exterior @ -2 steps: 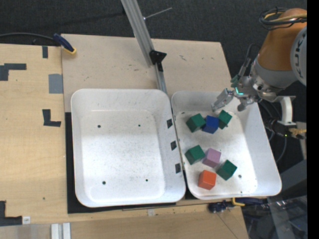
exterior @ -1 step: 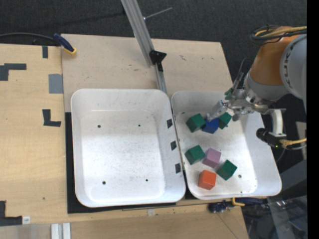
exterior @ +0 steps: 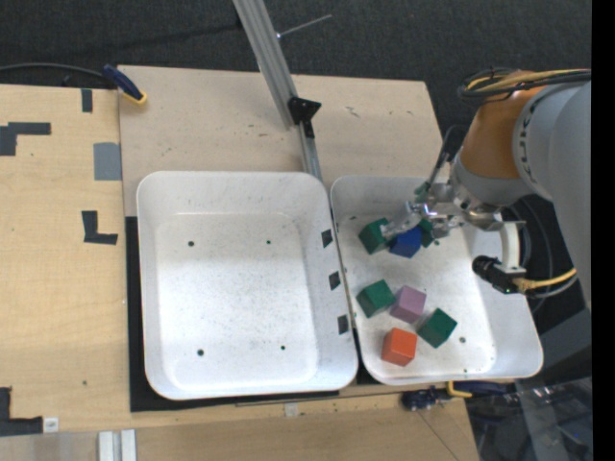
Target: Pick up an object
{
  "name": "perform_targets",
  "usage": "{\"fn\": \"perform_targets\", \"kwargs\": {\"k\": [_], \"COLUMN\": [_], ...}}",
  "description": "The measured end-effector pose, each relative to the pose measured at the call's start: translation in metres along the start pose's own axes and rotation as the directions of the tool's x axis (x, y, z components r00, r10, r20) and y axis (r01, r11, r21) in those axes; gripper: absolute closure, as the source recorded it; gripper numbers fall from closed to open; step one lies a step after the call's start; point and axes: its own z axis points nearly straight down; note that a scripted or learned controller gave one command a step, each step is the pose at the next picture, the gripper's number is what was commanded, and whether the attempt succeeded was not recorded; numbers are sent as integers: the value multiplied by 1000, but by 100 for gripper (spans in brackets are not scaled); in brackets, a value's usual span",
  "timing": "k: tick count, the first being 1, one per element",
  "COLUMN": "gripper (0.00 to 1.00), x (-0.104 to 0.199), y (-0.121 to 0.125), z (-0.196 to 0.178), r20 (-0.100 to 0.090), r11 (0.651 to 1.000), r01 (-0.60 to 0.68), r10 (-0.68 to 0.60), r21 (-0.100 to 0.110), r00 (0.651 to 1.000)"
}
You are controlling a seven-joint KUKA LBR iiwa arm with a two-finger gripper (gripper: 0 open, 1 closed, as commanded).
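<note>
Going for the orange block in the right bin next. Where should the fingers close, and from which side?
Come straight down on the orange block and close on its left and lower faces' opposites only if clear: the purple block crowds its top edge, so pinching left to right looks safest.

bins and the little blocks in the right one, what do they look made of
Bins: probably thin moulded plastic, white and slightly glossy, with rounded rims and corners.
Blocks, such as the orange block and purple block: matte, evenly coloured cubes, maybe painted wood, foam or plastic; the view cannot settle which.
</note>
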Motion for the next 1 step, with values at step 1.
{"fn": "perform_targets", "kwargs": {"k": [1], "gripper": [0], "x": [-1], "y": [6], "z": [0], "r20": [5], "r11": [1000], "r01": [0], "r10": [0], "r21": [-20], "r00": [1000]}}
